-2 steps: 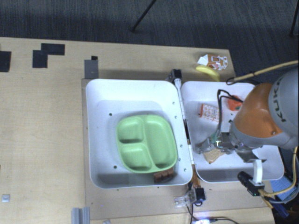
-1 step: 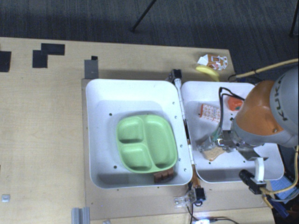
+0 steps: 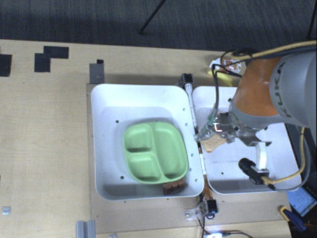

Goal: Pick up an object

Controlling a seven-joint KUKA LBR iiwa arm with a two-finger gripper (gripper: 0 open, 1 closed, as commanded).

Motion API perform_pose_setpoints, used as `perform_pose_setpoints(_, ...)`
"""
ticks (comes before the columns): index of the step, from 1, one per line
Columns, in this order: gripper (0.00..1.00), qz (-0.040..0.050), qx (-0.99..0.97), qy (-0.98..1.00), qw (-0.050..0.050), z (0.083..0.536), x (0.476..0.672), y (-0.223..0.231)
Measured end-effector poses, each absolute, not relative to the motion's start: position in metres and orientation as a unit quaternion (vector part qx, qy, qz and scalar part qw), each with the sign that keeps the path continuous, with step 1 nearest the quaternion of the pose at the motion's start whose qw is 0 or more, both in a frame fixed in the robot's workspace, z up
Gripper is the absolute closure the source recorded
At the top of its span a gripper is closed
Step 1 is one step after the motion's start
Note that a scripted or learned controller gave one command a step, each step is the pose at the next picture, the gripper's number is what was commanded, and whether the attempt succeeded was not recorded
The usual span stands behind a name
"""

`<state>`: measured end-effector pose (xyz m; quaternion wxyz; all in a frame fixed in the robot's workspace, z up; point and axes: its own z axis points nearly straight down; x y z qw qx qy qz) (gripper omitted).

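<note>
The gripper (image 3: 214, 133) was down low in the right bin (image 3: 277, 182), hard against the bin's left wall, close to the divider between the two bins. Whether it was spread or closed could not be told; the wrist hardware and cables hid that from above. Just under it lay a tan, flat object (image 3: 213, 144), poking out toward the near side, touching or almost touching the gripper. Whether that piece was actually gripped could not be told either, so no grasp could be called yet.

Over in the left bin (image 3: 106, 133), a green divided tray (image 3: 156, 151) sat a little tilted in the middle, with a small brown object (image 3: 173, 187) peeking out at its near edge, against the bin's front wall.

As for progress: the arm (image 3: 277, 90) was positioned at a candidate, which looked like the approach or grip stage. Nothing was visibly lifted off the bin floor; the securing and the raise appeared to remain.
</note>
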<state>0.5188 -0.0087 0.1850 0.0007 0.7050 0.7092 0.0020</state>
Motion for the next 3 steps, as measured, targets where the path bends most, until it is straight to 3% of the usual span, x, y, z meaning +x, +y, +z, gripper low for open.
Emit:
perform_pose_setpoints(1, 1.0, 0.0012, 0.705, 0.709, 0.0, 0.185, 0.599, 0.093)
perform_pose_setpoints(2, 1.0, 0.0014, 0.705, 0.71, 0.0, 0.205, 0.635, 0.155)
perform_pose_setpoints(3, 1.0, 0.0002, 0.706, 0.709, 0.0, 0.228, 0.556, 0.157)
